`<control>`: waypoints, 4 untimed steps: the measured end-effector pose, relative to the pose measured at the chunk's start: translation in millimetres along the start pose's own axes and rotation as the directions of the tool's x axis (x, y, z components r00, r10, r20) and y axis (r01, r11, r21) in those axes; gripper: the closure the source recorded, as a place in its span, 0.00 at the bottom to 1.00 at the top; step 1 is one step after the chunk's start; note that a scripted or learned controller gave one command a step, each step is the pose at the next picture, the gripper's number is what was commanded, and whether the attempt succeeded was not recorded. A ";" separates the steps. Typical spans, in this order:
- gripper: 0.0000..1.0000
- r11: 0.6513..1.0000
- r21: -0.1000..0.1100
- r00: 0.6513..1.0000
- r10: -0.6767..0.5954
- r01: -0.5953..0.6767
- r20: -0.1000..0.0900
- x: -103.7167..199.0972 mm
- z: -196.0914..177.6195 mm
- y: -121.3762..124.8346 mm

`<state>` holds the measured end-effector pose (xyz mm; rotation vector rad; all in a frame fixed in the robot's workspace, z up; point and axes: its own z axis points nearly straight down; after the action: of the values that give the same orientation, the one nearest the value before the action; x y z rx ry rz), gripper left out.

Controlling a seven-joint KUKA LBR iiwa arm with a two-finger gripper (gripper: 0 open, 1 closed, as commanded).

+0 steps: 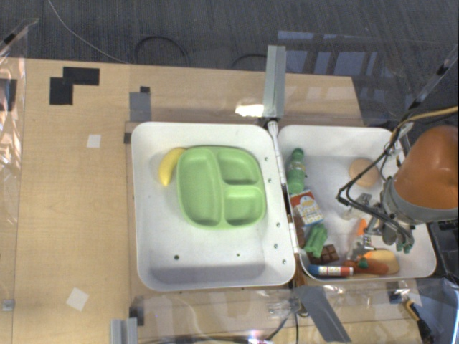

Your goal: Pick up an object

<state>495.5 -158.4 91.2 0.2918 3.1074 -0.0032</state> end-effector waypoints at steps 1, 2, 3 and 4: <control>1.00 1.000 0.002 1.000 -0.006 0.006 0.021 -6.5 -14.3 1.2; 1.00 0.995 0.002 0.995 -0.095 0.095 0.002 -114.5 -131.1 -18.4; 0.00 0.995 -0.001 0.995 -0.095 0.095 -0.008 -112.3 -126.3 -18.0; 0.00 0.987 0.002 0.987 -0.163 0.163 0.006 -53.1 -12.4 -27.9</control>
<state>542.2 -195.6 104.7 0.0366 3.1154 -0.0096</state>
